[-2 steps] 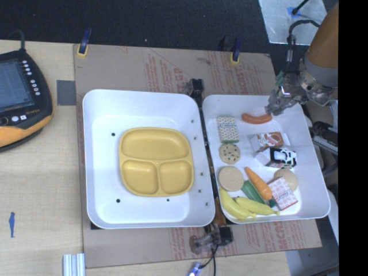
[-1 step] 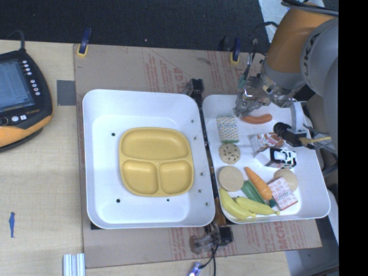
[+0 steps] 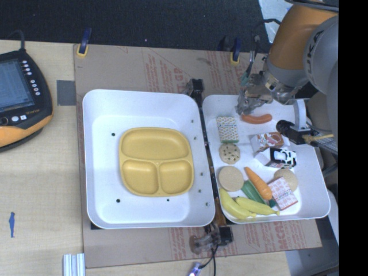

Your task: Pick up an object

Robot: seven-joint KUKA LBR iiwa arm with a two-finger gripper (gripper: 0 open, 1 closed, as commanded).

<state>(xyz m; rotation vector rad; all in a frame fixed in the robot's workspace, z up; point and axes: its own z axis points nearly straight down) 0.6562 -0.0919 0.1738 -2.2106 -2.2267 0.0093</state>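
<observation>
White left bin (image 3: 98, 154) holds a yellow tray (image 3: 156, 160); right bin (image 3: 313, 203) holds toy food (image 3: 253, 191); fingers' (image 3: 248, 105) state unclear.

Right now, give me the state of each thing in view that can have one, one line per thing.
gripper: low over the right bin's far end, beside the sausage
sausage: lying flat in the right bin
yellow tray: upright in the left bin, its three compartments bare
bananas: lying along the near rim
carrot: lying flat
tablet: screen lit
</observation>
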